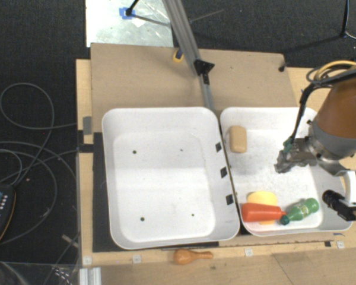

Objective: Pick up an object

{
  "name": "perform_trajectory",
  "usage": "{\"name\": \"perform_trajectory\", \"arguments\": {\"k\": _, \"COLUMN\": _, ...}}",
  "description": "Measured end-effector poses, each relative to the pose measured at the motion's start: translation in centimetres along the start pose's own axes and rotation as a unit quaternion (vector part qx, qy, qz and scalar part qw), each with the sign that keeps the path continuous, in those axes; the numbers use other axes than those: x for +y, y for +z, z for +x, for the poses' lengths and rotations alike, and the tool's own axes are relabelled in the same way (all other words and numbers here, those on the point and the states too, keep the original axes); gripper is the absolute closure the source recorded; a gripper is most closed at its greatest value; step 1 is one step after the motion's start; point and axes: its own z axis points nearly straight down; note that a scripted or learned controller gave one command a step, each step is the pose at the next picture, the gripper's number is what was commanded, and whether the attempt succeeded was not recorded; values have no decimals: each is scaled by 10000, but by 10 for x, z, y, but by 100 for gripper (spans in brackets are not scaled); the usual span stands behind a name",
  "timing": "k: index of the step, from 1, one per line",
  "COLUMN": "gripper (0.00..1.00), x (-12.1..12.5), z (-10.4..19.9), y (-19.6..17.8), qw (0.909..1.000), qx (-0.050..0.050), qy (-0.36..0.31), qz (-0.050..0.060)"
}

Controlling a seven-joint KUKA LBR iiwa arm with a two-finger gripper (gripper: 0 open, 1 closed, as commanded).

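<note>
Green bottle [299,211] lies tilted, cap toward the orange carrot [261,213].

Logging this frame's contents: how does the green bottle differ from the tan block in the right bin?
The green bottle is glossy green and elongated, lying tilted at the near edge against the orange piece. The tan block is matte, stubby and rounded, lying alone near the far left corner. Both lie in the right bin, apart from the claw.

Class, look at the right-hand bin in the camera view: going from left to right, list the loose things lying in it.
Tan block → orange carrot → green bottle. The yellow piece sits above the carrot, so its place is unclear.
</note>
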Motion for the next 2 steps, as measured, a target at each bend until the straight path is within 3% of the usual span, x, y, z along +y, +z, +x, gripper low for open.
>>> {"name": "perform_trajectory", "arguments": {"k": 1, "gripper": 100, "x": 2, "z": 1, "y": -64, "qw": 10000, "qx": -1, "qy": -17, "qz": -13}}
{"name": "perform_trajectory", "arguments": {"k": 2, "gripper": 100, "x": 16, "z": 44, "y": -65, "qw": 10000, "qx": 13, "qy": -36, "qz": 13}}
